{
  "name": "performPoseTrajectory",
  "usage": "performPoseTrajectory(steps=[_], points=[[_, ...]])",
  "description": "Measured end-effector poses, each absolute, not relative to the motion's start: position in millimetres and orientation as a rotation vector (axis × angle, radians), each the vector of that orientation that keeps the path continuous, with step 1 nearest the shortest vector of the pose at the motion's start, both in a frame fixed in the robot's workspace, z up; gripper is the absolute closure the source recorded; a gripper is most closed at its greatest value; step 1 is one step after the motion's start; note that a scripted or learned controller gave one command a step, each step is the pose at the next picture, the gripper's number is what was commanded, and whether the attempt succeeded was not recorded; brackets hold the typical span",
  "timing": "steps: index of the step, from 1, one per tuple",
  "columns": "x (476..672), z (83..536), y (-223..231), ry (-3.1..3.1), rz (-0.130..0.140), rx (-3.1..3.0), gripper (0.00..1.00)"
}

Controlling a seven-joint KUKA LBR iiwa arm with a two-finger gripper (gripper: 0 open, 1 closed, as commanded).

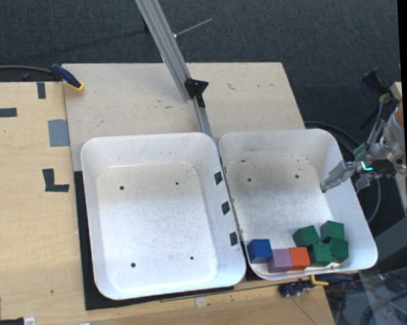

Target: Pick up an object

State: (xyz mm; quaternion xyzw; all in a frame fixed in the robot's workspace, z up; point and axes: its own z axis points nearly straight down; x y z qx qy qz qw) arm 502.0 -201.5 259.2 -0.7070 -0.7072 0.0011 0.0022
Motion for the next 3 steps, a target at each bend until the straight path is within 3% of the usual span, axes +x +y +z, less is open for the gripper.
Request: performPoseTrajectory(steps=[1, 3], points=[[502.8, 261, -201, -2.223, 0.001, -2.219, 0.00], [495.6, 154, -198, -2.216, 0.007, -2.216, 0.00]])
